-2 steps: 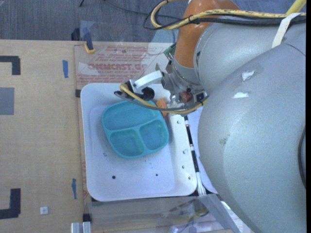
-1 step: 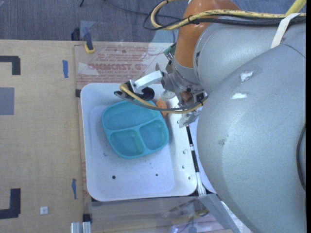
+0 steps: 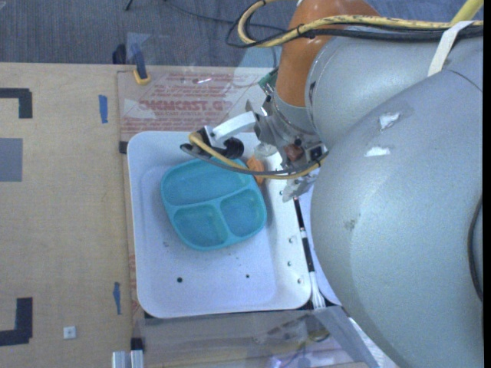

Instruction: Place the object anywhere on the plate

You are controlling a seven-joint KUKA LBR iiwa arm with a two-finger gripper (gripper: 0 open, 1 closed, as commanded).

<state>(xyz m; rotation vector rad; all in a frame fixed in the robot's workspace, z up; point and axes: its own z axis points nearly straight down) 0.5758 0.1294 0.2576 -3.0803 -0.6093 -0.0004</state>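
The grey arm (image 3: 399,205) takes up most of the right side from where I stand, a great rounded bulk coming in over the bench. Its orange band (image 3: 314,29) sits high up near the top, and yellow and black cables (image 3: 383,26) are draped across it.

The pale wooden bench (image 3: 61,205) spreads out to the left, with black corner marks on it. Against the bench's far edge lies a brownish sheet with faded red print (image 3: 184,104), partly under the bin.

The white bin (image 3: 207,286) sits left of the arm, shallow, with rounded corners. Its right wall runs just under the arm's body. A few dark specks dot its floor.

In the bin's upper half lies the plate (image 3: 211,205) — teal, oval and split into three compartments, one long one at the top and two smaller ones below. It lies flat and slightly turned, its right rim near the bin's right wall.

The gripper (image 3: 257,148) hangs just above the plate's upper right rim, a tangle of white bracket, dark fittings and looped wire. I cannot tell whether it is open or closed.

Right below it, just beside that rim and outside the plate, a small pale and orange object (image 3: 259,164) peeks out — too hidden to tell whether it is held or lying in the bin.

Smallest are the strips of blue tape (image 3: 103,108) on the bench.
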